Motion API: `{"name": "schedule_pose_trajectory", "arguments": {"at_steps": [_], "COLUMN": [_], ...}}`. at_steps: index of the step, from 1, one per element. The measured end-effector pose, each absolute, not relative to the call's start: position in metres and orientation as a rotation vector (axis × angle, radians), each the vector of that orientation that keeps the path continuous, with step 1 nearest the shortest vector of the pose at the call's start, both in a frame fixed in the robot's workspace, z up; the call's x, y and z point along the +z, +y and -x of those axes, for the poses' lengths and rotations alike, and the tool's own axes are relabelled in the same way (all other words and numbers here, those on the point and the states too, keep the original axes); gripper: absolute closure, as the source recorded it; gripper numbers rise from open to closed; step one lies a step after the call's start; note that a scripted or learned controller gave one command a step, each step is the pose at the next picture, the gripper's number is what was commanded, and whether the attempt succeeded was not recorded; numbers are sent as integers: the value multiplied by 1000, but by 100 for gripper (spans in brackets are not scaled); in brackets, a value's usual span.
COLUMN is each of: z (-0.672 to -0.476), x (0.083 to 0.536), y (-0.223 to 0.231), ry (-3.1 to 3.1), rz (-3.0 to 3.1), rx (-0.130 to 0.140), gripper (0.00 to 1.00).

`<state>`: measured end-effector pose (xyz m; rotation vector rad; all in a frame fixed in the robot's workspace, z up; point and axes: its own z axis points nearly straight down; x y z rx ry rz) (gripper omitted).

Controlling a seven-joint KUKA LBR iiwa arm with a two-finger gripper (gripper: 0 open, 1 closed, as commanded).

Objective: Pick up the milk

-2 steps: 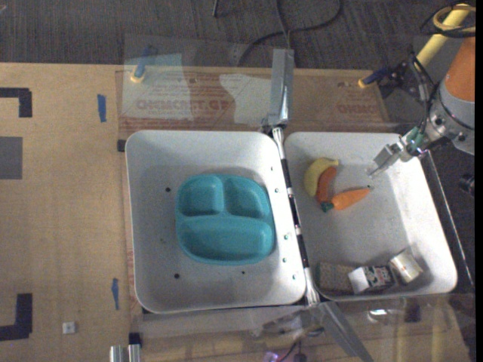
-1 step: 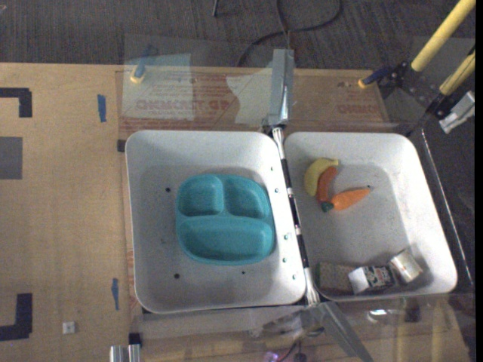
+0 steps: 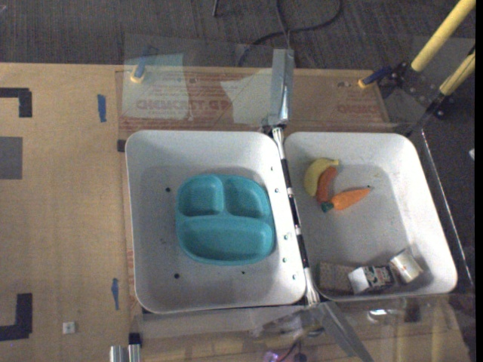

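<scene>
I see two shallow white bins side by side on the worktop. The left bin holds a teal divided plate, sitting roughly at its middle, flat, with its three compartments facing up.

The milk is in the right bin, lying on its side at the bin's near edge, close to the near right corner. It looks like a small carton, white with dark print. Just beside it on the right, touching or nearly touching, is a small silvery can, tilted over. On the milk's left lies a flat greyish packet, running along the same near edge towards the divider between the bins; I cannot make out what it is.

Towards the far left corner of the right bin I see a yellow banana, with a toy carrot just beside it, its orange tip pointing right. A short orange-red piece lies against the banana.

As for the hand, I cannot tell its state from here.
</scene>
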<state>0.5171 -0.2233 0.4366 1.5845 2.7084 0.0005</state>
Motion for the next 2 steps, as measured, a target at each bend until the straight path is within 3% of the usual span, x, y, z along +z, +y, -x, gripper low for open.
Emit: {"name": "schedule_pose_trajectory", "arguments": {"at_steps": [1, 2], "z": [-519, -519], "x": [448, 448], "y": [-223, -223], "ry": [2702, 2703], "rz": [-1579, -1579], "rx": [1, 1], "gripper": [100, 0]}}
